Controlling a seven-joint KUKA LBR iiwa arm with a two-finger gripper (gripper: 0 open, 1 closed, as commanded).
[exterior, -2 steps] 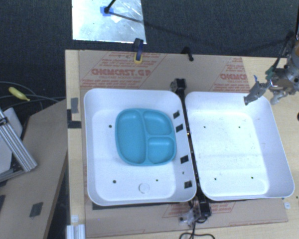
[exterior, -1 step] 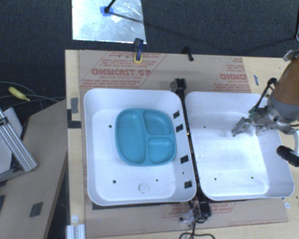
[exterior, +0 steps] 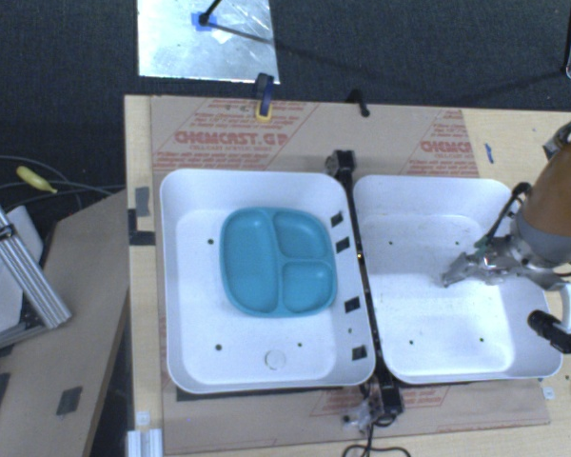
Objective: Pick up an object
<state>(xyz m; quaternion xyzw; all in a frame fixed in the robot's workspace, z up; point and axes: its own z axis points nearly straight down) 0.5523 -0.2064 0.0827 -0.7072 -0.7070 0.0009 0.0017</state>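
Observation:
A blue divided plate lies flat in the middle of the left bin. A small pale round item rests on that bin's floor near its front edge. My gripper is low over the right bin, on its right side, pointing left, with nothing visibly held. It is well apart from the plate, across the divider between the bins. The grey arm with its orange band comes in from the right.
Black clips line the seam between the two bins. Both bins sit on a cardboard sheet. A black bracket sticks over the right bin's right rim.

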